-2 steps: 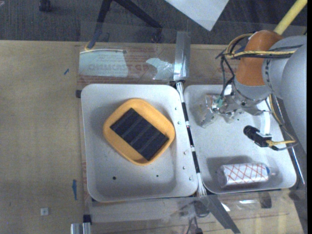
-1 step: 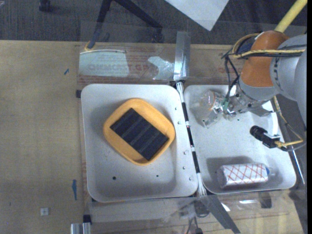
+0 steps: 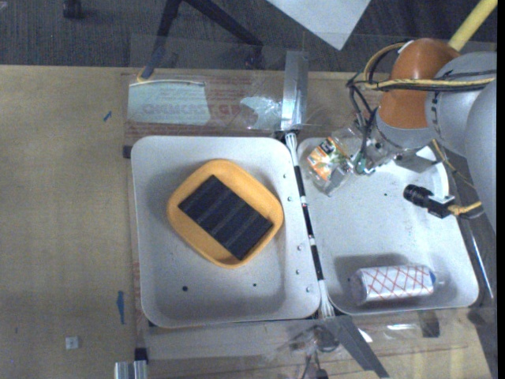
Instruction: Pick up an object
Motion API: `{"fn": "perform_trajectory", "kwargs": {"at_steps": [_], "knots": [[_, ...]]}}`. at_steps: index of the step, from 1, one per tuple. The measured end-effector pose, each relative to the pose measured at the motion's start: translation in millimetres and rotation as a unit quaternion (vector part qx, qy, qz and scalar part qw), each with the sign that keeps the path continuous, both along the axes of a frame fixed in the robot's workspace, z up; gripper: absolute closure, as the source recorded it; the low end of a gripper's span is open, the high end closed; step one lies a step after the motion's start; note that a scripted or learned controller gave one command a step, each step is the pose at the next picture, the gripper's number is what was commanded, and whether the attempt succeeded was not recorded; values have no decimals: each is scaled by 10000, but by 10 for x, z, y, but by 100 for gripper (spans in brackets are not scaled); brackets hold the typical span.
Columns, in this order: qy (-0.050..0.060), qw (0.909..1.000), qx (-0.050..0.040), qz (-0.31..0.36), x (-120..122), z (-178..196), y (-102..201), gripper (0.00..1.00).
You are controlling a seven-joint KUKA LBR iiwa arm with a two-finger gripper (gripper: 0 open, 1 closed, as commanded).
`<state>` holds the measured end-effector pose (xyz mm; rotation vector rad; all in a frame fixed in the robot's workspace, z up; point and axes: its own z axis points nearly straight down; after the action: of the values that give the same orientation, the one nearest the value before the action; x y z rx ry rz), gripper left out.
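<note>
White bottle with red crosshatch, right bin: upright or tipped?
Tipped. The bottle lies on its side along the right bin's near edge, cap end pointing right.

I watch through one fixed camera mounted above the bench (image 3: 55, 212), tilted down at a slant. It frames both white bins: the left bin (image 3: 158, 290) sits central, the right bin (image 3: 379, 235) runs toward the frame's right. The far edge shows dark floor and a chair base (image 3: 173, 6). The arm (image 3: 442, 93) enters from my right.
</note>
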<state>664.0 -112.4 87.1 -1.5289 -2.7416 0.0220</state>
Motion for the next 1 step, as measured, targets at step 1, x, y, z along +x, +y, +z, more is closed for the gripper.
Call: {"fn": "perform_trajectory", "kwargs": {"at_steps": [1], "knots": [[-7,10000,-2,31,4,1,9,0]]}}
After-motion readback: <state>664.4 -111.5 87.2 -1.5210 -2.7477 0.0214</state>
